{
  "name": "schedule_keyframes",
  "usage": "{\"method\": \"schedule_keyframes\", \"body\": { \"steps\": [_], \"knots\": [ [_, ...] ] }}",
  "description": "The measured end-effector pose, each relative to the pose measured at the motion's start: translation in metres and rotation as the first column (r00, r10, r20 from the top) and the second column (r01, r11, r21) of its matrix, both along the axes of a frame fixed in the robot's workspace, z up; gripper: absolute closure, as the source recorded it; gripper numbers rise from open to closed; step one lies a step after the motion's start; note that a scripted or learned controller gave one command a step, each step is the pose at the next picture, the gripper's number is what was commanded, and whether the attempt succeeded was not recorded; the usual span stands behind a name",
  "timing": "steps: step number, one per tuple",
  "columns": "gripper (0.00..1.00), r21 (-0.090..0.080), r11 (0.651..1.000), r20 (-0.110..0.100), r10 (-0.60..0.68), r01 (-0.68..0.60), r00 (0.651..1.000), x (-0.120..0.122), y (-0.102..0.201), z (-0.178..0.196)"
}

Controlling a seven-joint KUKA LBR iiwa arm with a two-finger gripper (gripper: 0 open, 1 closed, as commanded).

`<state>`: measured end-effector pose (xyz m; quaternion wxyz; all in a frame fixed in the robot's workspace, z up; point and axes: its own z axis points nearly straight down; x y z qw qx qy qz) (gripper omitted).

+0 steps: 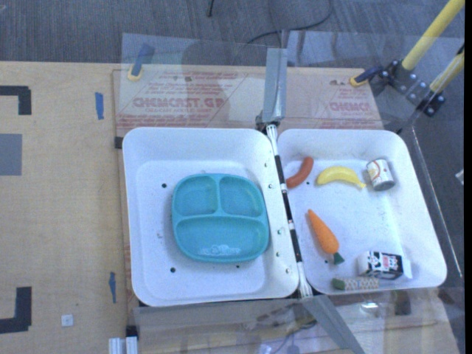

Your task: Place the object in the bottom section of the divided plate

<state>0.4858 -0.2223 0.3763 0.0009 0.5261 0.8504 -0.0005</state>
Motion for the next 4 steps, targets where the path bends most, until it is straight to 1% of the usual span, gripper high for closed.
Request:
{"method": "schedule_keyframes", "body": {
  "steps": [1,2,3,4],
  "knots": [
    [1.00,-0.001,0.997,0.002,-0.075,0.075,0.997,-0.005,-0.002,0.059],
    [1.00,-0.004,0.997,0.006,-0.076,0.076,0.997,-0.003,-0.004,0.069],
    [1.00,-0.001,0.945,0.004,-0.328,0.328,0.945,0.045,-0.001,0.058],
    [1.00,0.000,0.902,-0.003,-0.433,0.433,0.902,-0.004,-0.003,0.058]
  ]
}}
